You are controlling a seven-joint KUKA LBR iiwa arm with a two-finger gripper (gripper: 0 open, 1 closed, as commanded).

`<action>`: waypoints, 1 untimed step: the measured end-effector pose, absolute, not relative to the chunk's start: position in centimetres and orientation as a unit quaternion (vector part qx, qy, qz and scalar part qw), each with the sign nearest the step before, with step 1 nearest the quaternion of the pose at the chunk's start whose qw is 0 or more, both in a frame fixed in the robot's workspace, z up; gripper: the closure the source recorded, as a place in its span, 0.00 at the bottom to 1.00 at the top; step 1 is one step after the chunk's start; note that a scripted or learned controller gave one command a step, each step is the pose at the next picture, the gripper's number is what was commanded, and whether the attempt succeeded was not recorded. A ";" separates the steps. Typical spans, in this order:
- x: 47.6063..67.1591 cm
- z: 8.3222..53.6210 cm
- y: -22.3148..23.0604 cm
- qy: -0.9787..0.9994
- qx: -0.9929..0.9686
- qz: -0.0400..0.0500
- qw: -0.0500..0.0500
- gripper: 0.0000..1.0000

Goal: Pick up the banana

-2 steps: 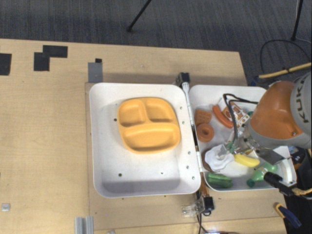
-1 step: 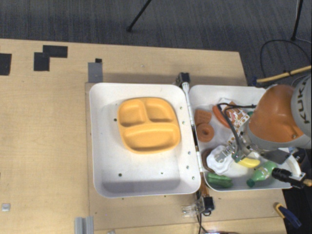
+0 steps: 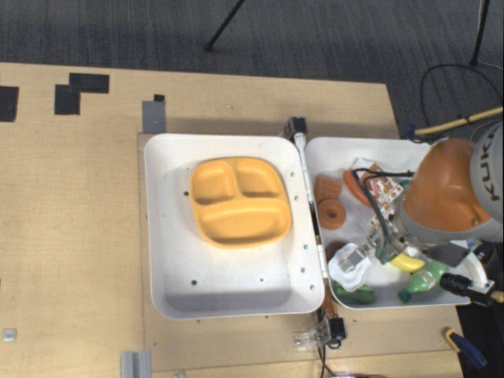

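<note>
the banana [image 3: 406, 263] lies in the right bin [image 3: 331, 152], near its front edge, partly hidden under the arm [image 3: 445, 187]. the gripper [image 3: 383, 246] hangs just beside it, on its left and a little toward the back. whether the claw is apart or together, i cannot tell. the visible yellow part runs from upper left to lower right, so its long axis seems slanted, one end pointing to the green object [image 3: 421, 282]. i judge the coming move must be short, to the right and forward.
</note>
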State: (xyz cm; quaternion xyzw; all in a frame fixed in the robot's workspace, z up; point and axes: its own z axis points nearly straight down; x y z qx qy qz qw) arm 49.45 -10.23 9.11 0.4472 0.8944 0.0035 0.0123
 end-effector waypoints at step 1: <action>48.8 10.3 -11.2 0.907 0.422 0.001 0.002 0.00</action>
